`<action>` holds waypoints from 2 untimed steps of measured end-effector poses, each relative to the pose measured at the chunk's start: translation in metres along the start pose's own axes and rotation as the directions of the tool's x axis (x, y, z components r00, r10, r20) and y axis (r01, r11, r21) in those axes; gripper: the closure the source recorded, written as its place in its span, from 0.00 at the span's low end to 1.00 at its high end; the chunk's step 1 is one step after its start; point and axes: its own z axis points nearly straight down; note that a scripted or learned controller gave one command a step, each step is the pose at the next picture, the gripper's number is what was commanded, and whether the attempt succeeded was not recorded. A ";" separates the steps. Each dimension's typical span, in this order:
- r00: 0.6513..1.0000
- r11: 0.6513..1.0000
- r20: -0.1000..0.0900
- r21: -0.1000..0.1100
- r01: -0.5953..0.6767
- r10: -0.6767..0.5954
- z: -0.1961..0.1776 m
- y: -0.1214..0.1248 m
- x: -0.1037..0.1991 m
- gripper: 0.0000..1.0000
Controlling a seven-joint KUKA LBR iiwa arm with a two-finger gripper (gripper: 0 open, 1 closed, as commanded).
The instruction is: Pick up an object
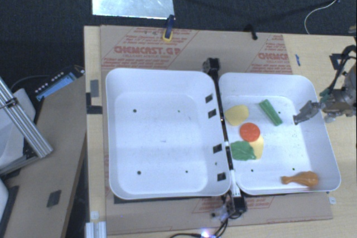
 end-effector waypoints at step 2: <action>1.000 1.000 -0.003 -0.001 0.008 -0.008 0.159 0.048 0.084 0.00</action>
